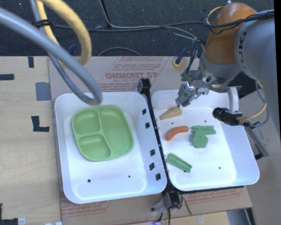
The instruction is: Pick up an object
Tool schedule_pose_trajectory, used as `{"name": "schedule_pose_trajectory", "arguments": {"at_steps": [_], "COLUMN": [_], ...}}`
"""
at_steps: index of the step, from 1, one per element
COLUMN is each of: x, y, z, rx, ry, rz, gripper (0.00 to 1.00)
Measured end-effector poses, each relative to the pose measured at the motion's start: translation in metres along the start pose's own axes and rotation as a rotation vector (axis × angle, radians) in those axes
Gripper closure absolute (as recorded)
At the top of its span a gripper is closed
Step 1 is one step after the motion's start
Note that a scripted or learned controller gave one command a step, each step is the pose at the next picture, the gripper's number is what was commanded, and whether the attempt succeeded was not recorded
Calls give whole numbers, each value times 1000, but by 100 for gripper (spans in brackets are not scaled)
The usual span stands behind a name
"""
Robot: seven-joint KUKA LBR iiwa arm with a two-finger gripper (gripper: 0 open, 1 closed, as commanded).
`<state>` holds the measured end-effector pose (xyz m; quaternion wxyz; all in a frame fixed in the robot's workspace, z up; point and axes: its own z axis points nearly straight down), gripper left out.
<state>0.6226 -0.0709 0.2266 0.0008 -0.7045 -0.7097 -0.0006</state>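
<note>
we see a green three-compartment plastic plate (103,133) in the left white bin (68,174). in the right white bin (242,168), the tan cone-shaped toy (171,113) lies at eleven o'clock, just below the metal gripper (184,99); its grip we cannot tell.

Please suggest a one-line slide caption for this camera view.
Gripper hovers above a tan food piece in the right bin; green divided plate sits in the left bin.

Four toy foods lie apart in the right bin (242,172) — tan cone (171,113), orange sausage (176,131), green broccoli (201,135), green pod (179,162).
</note>
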Motion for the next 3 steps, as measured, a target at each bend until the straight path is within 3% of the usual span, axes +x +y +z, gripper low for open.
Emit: {"name": "schedule_pose_trajectory", "arguments": {"at_steps": [3], "x": [158], "y": [1], "z": [-14], "rx": [1], "ry": [-1], "rz": [1], "gripper": [100]}}
